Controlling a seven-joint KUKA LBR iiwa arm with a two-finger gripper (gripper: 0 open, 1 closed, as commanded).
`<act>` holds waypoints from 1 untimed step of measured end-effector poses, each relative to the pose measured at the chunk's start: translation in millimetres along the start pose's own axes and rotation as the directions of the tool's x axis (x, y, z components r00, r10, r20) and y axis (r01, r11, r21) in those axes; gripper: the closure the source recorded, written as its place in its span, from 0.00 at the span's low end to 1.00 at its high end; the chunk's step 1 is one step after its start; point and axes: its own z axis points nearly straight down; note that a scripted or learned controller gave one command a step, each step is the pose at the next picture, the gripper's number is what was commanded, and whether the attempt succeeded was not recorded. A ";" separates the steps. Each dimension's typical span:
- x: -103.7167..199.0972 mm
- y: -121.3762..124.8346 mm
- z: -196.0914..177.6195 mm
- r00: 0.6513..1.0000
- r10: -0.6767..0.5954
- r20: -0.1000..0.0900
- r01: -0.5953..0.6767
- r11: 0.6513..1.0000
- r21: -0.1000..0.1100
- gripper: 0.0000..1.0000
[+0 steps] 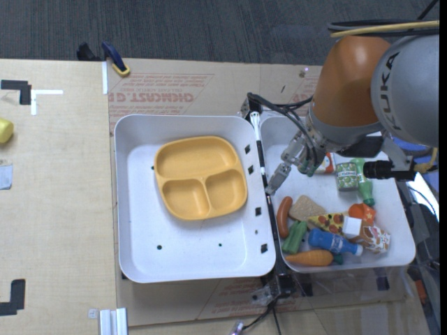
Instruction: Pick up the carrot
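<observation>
So on the left you've got the first white bin (133, 257) with just a yellow divided plate (201, 176) sitting in it, tilted a bit off square. Looks like a drop-off spot to me, since all the clutter is in the other bin.

Moving right, the second white bin (398, 257) has the whole toy food pile shoved into its near half: a reddish sausage (283, 216) along the left wall, a green pickle-looking thing (296, 236) beside it, a slice of bread (307, 208), a pizza slice (328, 222), a blue bottle (334, 242), a green can (347, 176) further back. My guess is they're just dumped in, which is why everything's touching and overlapping.

The carrot (309, 258) lies flat along the near edge of that bin, pointing left-right, just beside the pickle's tip and tucked under the blue bottle's side.

The gripper (279, 176) hangs over the far left part of the same bin, near the wall between the bins. Can't tell how it's set from this angle, and nothing is visibly held in it. The carrot is well apart from it, toward the near edge, with the sausage and pickle in between. So I'd say the grab is not yet started.
</observation>
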 end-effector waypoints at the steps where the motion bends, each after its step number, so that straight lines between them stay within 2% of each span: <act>1: 31.0 49.3 0.9 0.999 0.049 -0.001 -0.049 0.999 0.002 0.00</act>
